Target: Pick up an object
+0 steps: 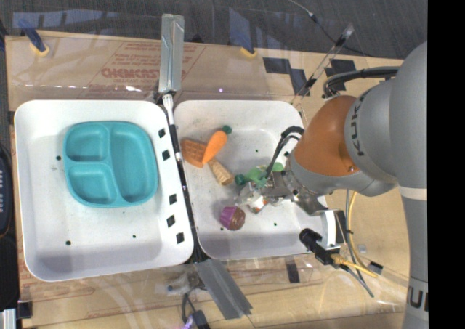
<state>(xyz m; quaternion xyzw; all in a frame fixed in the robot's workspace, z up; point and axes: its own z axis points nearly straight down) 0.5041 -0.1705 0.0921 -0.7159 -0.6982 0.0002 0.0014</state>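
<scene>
In the right bin [240, 244] lie an orange carrot [214, 144], a tan waffle-like piece [193, 152], a small cone-shaped piece [221, 173], a purple round object [232, 217] and a green object [255, 175]. My gripper [259, 193] is low in this bin, right beside the green object and just above and right of the purple one. The arm's orange band and wrist cover most of the gripper from the right.
The left bin [43, 248] holds a teal divided plate [110, 162]. A metal divider [171, 59] runs between the bins. Cables and a black fitting [320, 242] hang off the arm near the right bin's lower right corner.
</scene>
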